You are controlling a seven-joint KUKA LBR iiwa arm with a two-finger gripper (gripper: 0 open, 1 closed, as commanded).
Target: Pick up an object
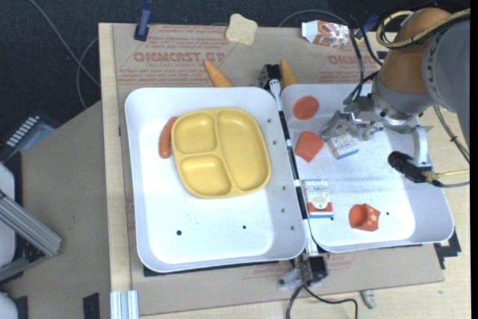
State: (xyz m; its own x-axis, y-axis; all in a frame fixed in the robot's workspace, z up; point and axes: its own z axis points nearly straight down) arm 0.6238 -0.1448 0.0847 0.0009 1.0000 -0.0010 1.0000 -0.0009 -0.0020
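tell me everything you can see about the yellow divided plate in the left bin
The yellow divided plate is a rounded-square tray that looks like matte plastic, split by raised ridges into three compartments: two smaller ones on the left, one long one on the right. It holds nothing. It lies flat, right side up and turned slightly, in the upper middle of the left bin. A hot dog lies against its left edge, partly tucked under the rim.

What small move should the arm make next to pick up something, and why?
Probably a short straight descent, then closing. The hand hangs right over the small blue-and-white carton in the right bin, with the orange block close on its left, so any sideways shift might bump that block instead.
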